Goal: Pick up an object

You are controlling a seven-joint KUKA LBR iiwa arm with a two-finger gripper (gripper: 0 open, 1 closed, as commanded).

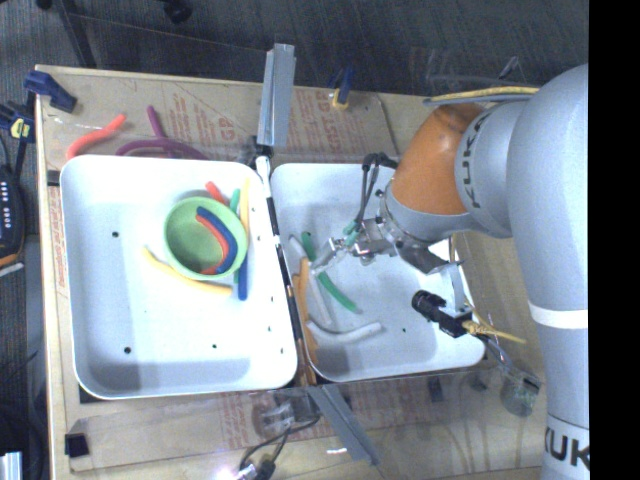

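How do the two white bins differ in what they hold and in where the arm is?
The left bin holds a green bowl with coloured strips in and around it; the right bin holds a few loose strips, green and whitish, without a bowl. The arm hangs over the right bin, not the left bin. Both are shallow, white and rectangular.

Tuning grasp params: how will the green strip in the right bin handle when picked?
The green strip is thin, long and slightly bent, so probably floppy and light; it may droop from a grip at one end. It lies flat on the right bin floor, so the jaws may struggle to get under it. It seems unlikely to roll.
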